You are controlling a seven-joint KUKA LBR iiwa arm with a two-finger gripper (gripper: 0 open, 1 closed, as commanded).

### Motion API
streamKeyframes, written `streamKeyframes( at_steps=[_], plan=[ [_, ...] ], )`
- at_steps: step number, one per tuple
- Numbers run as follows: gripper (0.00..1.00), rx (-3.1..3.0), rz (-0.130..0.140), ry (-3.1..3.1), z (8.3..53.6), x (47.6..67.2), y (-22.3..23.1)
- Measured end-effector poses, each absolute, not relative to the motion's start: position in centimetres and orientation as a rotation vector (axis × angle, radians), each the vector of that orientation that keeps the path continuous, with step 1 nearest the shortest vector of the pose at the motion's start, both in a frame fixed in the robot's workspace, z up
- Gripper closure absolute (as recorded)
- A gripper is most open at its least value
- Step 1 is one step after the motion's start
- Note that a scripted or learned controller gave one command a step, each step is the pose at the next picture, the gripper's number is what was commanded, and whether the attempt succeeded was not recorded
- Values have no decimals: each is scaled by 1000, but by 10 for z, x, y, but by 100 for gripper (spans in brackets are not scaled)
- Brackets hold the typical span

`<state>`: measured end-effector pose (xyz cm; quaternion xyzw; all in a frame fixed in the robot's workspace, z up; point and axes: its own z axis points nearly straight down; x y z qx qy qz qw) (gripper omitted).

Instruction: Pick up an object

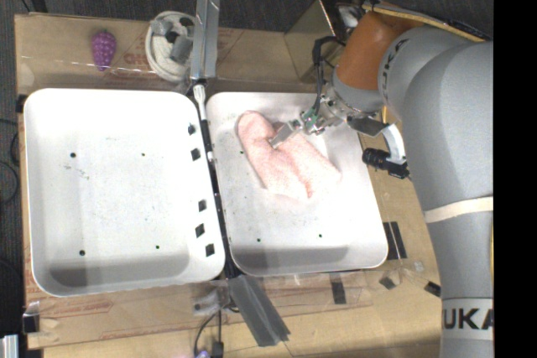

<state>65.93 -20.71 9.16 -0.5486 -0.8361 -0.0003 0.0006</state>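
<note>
A soft pink object (285, 159), like a crumpled cloth or plush piece, lies in the upper middle of the right bin (352, 239). My gripper (287, 132) reaches in from the right and sits low at the pink object's top edge, touching or nearly touching it. The orange band (369, 54) and the grey arm (445, 138) hang over the bin's right side.
The left bin (109, 180) stands beside the right one, with a black-clipped divider (205, 180) between them. Behind the bins lie a purple grape-like toy (103, 49), a white ring-shaped object (170, 42) and an upright grey bar (204, 33).
</note>
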Motion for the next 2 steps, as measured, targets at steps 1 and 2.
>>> streamKeyframes(
  at_steps=[1,2],
  plan=[
    [0,-1447,2,-2783,89,657,-119],
    [0,-1412,6,-2801,89,657,-105]
  ],
)
